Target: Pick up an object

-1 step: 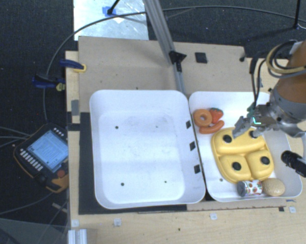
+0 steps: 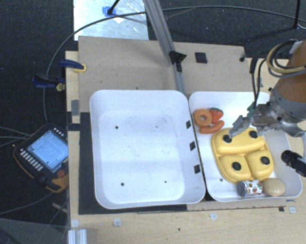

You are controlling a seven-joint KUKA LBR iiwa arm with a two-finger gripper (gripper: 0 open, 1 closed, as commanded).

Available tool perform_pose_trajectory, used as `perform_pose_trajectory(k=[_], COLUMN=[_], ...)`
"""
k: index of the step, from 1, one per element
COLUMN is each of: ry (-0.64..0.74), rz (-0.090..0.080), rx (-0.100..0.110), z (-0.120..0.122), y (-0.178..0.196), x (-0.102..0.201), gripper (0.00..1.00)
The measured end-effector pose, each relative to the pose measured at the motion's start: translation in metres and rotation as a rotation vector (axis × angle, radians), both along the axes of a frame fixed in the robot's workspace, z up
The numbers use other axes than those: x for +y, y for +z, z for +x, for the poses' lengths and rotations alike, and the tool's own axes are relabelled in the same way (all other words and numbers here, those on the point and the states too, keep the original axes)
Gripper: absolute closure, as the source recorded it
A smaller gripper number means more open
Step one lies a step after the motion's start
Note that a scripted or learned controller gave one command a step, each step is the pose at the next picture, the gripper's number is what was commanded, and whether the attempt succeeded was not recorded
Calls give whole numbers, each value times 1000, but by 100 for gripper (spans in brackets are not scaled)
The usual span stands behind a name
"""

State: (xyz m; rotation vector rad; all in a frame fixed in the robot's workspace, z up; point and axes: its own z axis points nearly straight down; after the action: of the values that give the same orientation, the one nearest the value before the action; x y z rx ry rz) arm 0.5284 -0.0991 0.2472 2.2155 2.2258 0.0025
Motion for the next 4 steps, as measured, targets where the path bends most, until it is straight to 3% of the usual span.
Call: perform_pose_trajectory(k=[2, 3, 4], ry=[-4, -5, -2], rz=[1, -6, -4], rx=[6, -9, -21], z=[1, 4, 8], y=[-104, -150, -134], x=[1, -2, 0], gripper=[0, 0, 100])
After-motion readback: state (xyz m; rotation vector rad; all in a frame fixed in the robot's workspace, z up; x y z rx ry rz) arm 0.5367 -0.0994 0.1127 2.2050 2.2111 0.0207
